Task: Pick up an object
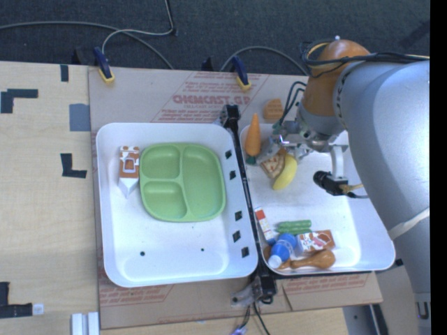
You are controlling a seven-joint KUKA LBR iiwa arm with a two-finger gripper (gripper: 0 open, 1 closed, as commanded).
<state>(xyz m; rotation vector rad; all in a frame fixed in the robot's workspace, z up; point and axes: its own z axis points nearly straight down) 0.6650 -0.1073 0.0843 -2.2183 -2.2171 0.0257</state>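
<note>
A: Take the green plate (183,181) in the left bin (112,208) as the landmark. Where is the arm?

B: Across the divider from the plate, over the upper end of the right bin (363,250). The gripper (285,144) hangs right above a small cluster: a banana (286,175), a carrot (253,135) standing nearer the plate, and a flat patterned piece (271,162) between them.

A: Is the hand clenched or released?

B: I cannot tell; the wrist hides that. Nothing visibly sits in its grasp.

A: So what is it after?

B: My guess is the banana, the closest thing beneath it, lying aslant and touching the patterned piece.

A: How should it do this well?

B: Come straight down, centred on the thick middle of the banana, closing across its narrow width, not along it. The curved skin could roll or slip, so lift slowly and check before swinging away. Keep off the carrot and the bin wall on the plate side.

A: Other candidates?

B: Further from the plate's top edge, low in the right bin: a green pod (293,226), a blue-capped bottle (282,248), a wooden spoon (313,259). They are packed together, so harder.
</note>
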